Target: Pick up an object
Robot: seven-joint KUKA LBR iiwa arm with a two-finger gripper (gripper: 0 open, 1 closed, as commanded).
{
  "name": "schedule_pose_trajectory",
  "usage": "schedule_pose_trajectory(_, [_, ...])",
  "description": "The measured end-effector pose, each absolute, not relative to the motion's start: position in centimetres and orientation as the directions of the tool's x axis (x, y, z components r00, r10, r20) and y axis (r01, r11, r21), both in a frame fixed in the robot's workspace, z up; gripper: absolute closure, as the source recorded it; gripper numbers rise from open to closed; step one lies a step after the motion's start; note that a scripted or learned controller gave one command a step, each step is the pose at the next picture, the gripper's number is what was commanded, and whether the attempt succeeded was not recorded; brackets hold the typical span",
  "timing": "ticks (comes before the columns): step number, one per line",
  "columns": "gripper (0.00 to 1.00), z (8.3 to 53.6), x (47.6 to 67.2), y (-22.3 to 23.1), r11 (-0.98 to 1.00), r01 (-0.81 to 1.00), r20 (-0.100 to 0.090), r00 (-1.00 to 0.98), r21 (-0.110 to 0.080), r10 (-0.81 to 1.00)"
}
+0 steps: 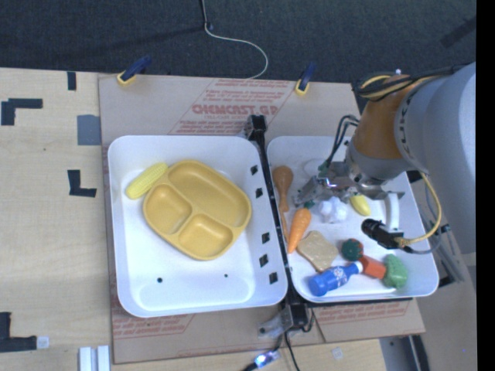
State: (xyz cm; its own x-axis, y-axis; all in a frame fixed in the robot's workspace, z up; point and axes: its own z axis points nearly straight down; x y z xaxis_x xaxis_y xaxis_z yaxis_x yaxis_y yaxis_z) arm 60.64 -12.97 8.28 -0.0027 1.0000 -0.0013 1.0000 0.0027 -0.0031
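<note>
My gripper (321, 187) hangs low over the upper middle of the right bin (421, 288). Just below it lie a small white object (335, 210) and a yellow lemon-like piece (360, 204). An orange carrot (298, 229) lies to its lower left and a brown pear-shaped piece (282, 182) to its left. Further toward the front lie a bread slice (316, 250), a blue bottle (334, 278), a dark green ball (352, 248), a red-orange piece (373, 267) and a green piece (396, 272). I see nothing held in the gripper.
The left bin (131, 284) holds a yellow divided tray (197, 207) and a corn cob (147, 180). A black divider (267, 207) separates the bins. The arm's grey body (433, 130) and cables (390, 234) cover the right bin's far right side.
</note>
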Motion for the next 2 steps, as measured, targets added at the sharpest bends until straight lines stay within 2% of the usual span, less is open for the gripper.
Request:
schedule_pose_trajectory(1, [1.0,9.5,60.7,-12.9,0.003,1.0,-0.002,-0.003,-0.001,1.0])
schedule_pose_trajectory(2, [1.0,15.8,60.6,-13.0,0.001,1.0,0.0,-0.001,0.003,1.0])
